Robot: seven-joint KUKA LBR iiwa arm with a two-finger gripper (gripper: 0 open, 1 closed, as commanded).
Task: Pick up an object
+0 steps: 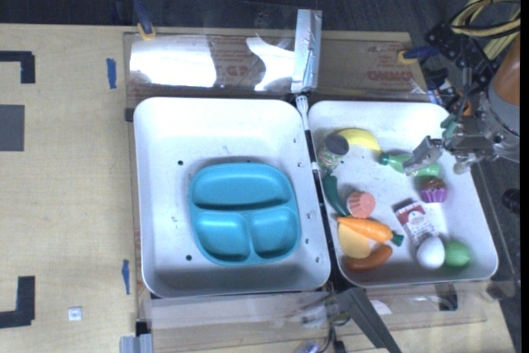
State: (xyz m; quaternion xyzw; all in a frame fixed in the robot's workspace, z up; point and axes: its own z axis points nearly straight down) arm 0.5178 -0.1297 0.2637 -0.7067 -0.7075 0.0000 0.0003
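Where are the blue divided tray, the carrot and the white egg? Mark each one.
blue divided tray (244, 182): camera view, floor of its large upper compartment.
carrot (368, 228): camera view, middle of the orange body.
white egg (430, 251): camera view, centre of the shell.

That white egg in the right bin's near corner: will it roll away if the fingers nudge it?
Probably. The white egg looks smooth and rounded, so a nudge would likely roll it. The green ball beside it and the right bin's rim should stop it soon. Its glossy surface may slip from a loose pinch.
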